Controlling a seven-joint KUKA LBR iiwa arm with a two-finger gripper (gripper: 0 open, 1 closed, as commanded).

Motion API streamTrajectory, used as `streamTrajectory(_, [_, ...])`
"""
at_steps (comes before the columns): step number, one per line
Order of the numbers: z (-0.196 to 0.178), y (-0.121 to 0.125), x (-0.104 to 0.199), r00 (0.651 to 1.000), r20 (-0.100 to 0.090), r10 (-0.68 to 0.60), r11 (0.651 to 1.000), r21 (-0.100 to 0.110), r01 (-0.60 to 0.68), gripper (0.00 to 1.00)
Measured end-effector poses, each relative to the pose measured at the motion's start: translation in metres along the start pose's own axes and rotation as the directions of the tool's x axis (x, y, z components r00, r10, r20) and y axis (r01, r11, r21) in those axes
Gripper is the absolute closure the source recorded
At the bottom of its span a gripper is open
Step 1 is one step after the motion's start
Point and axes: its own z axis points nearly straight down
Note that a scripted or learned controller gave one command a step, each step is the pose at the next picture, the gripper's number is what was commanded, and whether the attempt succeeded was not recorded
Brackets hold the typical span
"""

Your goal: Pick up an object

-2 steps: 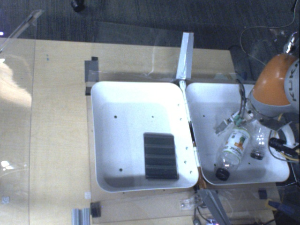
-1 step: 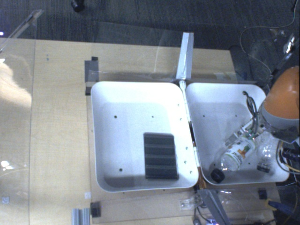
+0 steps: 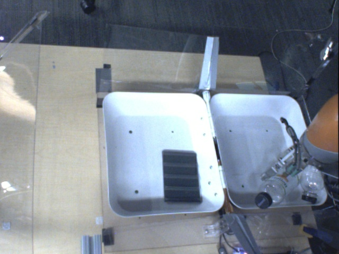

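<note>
Black ribbed block (image 3: pixel 181 176) seen lying by left bin (image 3: pixel 122 142) front edge. Clear bottle (image 3: pixel 273 190) spotted in right bin (image 3: pixel 238 115) front-right corner, gripper (image 3: pixel 283 168) lowered beside it; grip state can't be told, tbh.

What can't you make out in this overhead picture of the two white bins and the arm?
- Two-finger gripper, camera view: small and tangled with cables, so its finger state is unreadable.
- Clear plastic bottle with a dark cap, right white bin: transparent against the white floor, outline blurred, contact with the gripper unclear.
- Grey arm with the orange band: cut off by the right edge.
- Black ribbed rectangular block, left white bin: material too dark to identify.
</note>
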Motion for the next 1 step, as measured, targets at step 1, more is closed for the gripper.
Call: streamTrajectory(1, [-0.0125, 0.0047, -0.0009, 1.000, 0.004, 0.000, 1.000, -0.007, 0.000, 1.00])
